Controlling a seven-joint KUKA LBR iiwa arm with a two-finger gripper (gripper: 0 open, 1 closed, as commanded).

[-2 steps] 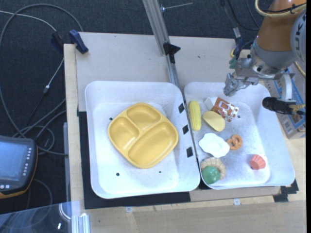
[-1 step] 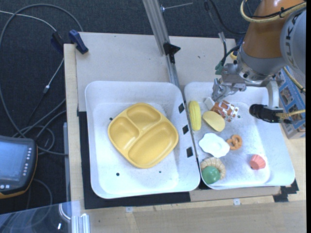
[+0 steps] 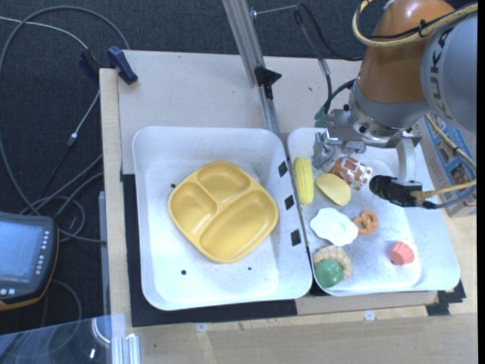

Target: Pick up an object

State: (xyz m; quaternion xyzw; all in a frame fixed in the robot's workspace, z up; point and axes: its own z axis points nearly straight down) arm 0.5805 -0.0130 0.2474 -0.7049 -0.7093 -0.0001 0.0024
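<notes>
Green veg toy (image 3: pixel 331 265) at frame bottom center-right; end effector (image 3: pixel 330 149) upper right above corn (image 3: pixel 304 180), grip state can't tell.

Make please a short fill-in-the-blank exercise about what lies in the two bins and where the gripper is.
1. The yellow divided plate lies in the ____ bin of the view.
2. The plate has ____ compartments.
3. The corn cob lies along the ____ wall of the right bin.
4. The gripper is above the ____ bin, near the corn cob.

Missing words: left; three; left; right
</notes>
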